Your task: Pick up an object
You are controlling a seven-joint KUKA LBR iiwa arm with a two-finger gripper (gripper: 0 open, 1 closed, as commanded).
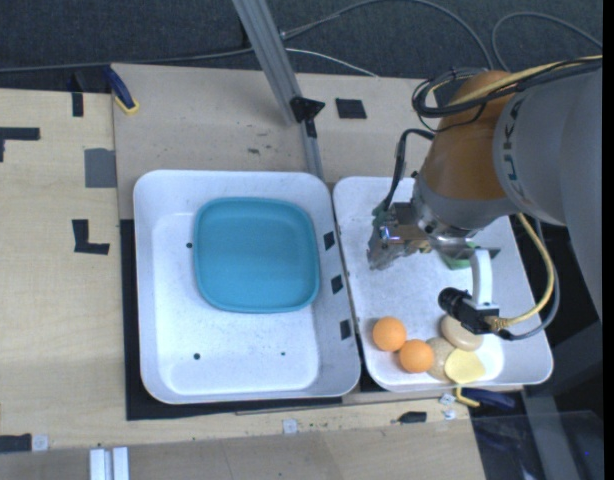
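- While my claw (385, 251) hangs low over the right bin (359, 230), near its inner wall, I cannot tell whether it is wide or narrow, and I see nothing held in it.
- Just behind my claw, on the arm's side, a small green thing (453, 262) peeks out from under my wrist; most of it is hidden.
- Nearest in the open is an orange ball (389, 333), lying on the bin floor straight toward the view's bottom from my claw and apart from it.
- A second orange ball (417, 356) lies just beside the first, a little farther from my claw, close to the bin's front rim.
- Beyond those, in the front corner, sit a tan rounded piece (461, 337) and a yellow piece (466, 367), close against each other.
- Farthest off, across the wall from my claw, a blue plate (255, 253) lies flat in the left bin (157, 268).
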